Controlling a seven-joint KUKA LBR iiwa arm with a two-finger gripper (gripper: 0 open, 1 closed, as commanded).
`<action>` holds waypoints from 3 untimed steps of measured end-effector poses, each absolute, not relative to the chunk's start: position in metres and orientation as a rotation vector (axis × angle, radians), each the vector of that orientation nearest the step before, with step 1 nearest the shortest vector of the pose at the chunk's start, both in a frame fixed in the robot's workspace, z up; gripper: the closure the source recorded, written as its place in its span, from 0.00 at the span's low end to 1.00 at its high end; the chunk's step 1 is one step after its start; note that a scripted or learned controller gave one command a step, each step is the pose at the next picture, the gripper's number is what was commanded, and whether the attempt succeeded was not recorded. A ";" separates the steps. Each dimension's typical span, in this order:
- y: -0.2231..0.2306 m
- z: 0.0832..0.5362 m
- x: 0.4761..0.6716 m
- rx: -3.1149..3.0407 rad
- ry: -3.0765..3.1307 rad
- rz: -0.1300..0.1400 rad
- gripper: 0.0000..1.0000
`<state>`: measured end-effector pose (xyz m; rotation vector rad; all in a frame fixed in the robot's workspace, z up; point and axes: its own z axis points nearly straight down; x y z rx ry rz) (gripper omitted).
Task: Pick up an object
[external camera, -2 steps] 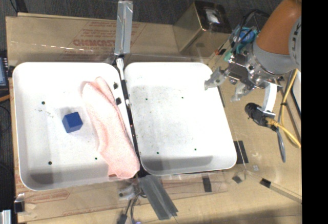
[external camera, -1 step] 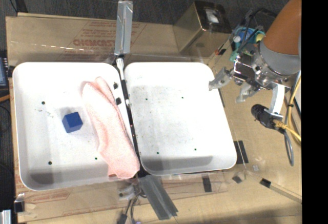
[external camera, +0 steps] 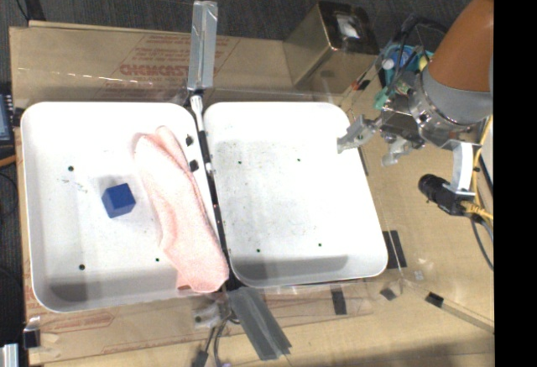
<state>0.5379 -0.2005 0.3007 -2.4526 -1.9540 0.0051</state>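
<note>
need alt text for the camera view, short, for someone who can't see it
Two shallow white bins sit side by side on a bench; the left bin holds a small blue cube and a crumpled pink cloth lying along its right side. The robot's hand hovers past the right bin's upper right corner.

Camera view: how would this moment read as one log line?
gripper: open, at right bin's right rim, holding nothing | blue cube: left bin | pink cloth: beside cube, untouched

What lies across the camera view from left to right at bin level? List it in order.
Left bin → blue cube → pink cloth → right bin → gripper
</note>
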 end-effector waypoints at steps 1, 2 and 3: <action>-0.200 0.321 0.549 -2.424 -1.995 0.004 0.00; -0.199 0.307 0.566 -2.399 -2.026 0.004 0.00; -0.203 0.288 0.544 -2.381 -2.044 0.006 0.00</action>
